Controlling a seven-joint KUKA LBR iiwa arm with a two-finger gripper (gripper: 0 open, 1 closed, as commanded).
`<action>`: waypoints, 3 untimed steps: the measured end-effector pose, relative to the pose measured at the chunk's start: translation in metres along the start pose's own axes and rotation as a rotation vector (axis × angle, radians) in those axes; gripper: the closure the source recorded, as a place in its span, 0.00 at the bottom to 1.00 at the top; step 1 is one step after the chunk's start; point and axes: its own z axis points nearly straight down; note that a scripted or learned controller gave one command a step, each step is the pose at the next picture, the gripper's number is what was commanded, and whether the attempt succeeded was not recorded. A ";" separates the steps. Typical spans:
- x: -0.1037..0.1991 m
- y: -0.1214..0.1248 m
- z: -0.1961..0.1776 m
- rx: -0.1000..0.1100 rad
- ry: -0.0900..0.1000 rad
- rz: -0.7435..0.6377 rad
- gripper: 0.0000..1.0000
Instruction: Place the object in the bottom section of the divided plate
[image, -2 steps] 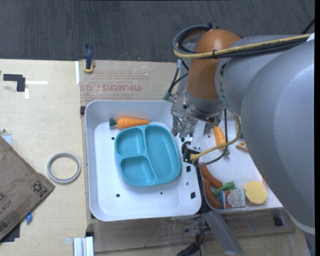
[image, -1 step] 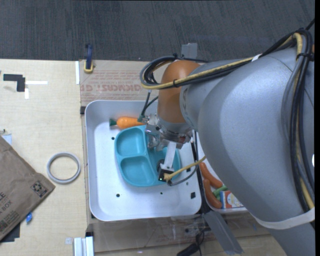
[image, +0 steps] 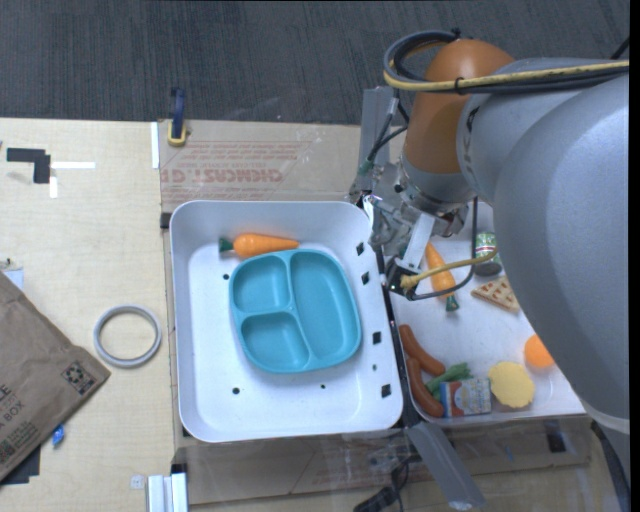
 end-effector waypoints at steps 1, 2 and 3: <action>-0.070 -0.065 0.001 0.002 0.000 0.151 1.00; -0.106 -0.078 -0.069 0.001 0.000 0.196 1.00; -0.099 -0.078 -0.133 0.000 0.000 0.381 1.00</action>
